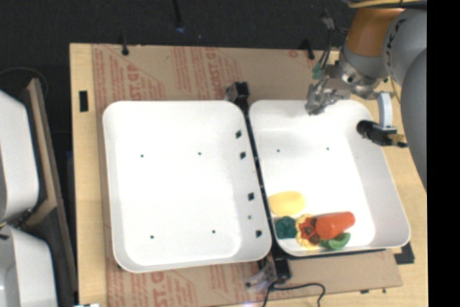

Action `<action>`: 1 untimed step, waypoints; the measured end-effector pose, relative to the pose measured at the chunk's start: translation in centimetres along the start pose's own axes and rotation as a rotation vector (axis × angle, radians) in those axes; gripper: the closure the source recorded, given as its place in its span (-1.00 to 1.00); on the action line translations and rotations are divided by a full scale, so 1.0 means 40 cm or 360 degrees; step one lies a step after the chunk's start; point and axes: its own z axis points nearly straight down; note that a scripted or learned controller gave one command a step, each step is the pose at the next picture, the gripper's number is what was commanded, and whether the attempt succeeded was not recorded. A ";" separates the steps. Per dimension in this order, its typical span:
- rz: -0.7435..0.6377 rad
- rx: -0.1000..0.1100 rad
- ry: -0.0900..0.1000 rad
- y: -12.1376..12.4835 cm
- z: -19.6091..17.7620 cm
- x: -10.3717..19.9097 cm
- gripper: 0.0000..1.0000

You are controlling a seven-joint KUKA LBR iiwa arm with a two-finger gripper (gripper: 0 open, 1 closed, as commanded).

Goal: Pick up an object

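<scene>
My gripper (316, 103) hangs over the far edge of the right bin (330, 154), with nothing seen between its fingers. At that bin's near end lies a cluster of objects: a yellow lemon-like piece (286, 200), a teal green piece (286, 226), an orange-red carrot-like piece (333, 223) and a small green bit (335, 243) beside it. The gripper is far from this cluster, toward the back of the bin.
The left bin (180, 183) sits beside the right one, with black clips (249, 176) along the shared rim. Both rest on a cardboard sheet (172, 75) on the bench. A black clamp (237, 91) sits at the far junction of the bins.
</scene>
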 end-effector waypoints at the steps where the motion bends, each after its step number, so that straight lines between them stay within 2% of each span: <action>1: 0.0001 0.0000 0.0000 -0.003 -0.155 -0.017 1.00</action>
